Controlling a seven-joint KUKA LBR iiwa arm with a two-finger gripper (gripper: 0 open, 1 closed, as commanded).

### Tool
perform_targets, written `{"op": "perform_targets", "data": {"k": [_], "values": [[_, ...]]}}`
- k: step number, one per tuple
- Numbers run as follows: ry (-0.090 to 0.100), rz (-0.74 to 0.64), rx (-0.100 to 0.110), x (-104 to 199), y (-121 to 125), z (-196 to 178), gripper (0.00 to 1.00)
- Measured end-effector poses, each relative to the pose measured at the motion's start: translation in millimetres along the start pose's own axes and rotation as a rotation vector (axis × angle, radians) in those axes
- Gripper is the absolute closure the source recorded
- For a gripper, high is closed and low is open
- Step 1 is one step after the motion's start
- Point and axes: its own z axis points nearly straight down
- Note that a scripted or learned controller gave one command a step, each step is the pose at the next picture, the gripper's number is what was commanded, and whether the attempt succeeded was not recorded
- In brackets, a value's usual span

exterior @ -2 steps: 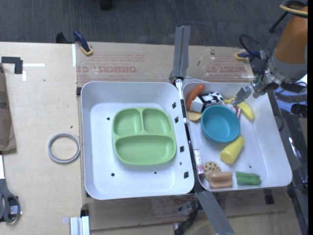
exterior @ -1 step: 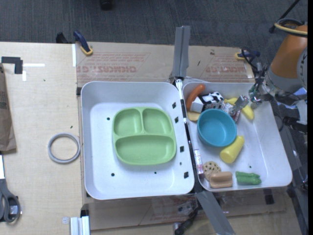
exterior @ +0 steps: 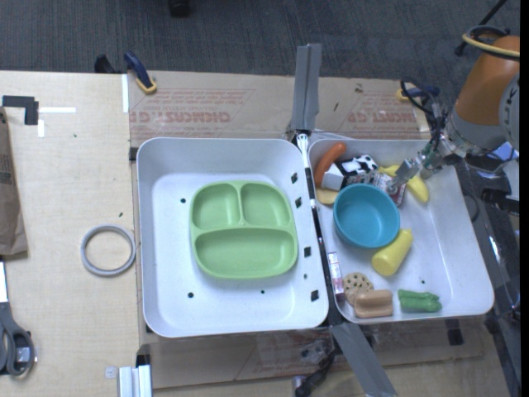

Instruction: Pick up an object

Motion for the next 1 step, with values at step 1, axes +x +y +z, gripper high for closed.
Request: {"op": "perform_targets", "data": {"k": [1], "values": [[-0.009,-0.004,-0.006,-1.4,1.2,-11.1,1.0]]}}
